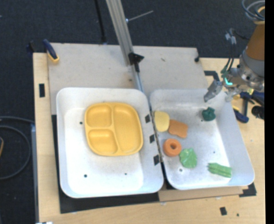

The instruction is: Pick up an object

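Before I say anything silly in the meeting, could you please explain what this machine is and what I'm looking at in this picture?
It is a single photo from a fixed camera above a workbench, looking down at a slant. The grey machine with an orange band at the right edge is a robot arm; its gripper hangs over the upper right corner of the right bin. I cannot see anything in it.

Two shallow white bins sit side by side. The left bin holds a yellow divided plate. The right bin holds small toy pieces: a dark green piece nearest the gripper, a yellow piece, an orange-brown piece, an orange ring, a light green lump and a green stick.
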You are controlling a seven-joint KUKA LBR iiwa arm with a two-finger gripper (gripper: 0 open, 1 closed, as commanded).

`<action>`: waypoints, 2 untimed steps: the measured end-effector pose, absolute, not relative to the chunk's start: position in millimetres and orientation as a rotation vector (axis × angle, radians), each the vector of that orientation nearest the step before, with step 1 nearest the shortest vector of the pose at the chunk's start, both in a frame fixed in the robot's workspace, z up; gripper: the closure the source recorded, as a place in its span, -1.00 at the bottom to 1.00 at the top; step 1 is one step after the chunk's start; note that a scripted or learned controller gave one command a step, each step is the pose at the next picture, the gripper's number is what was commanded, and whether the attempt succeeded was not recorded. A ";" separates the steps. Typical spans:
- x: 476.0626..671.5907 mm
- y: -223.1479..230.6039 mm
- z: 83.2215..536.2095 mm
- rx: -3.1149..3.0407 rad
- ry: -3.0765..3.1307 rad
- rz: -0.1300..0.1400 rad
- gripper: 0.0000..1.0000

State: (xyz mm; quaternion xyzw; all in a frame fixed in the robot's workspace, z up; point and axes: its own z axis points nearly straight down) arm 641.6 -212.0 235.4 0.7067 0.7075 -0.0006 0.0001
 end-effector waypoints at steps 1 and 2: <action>642.2 -212.0 236.8 2.218 2.221 0.000 -1.00; 636.7 -207.2 191.7 2.220 2.222 -0.003 -1.00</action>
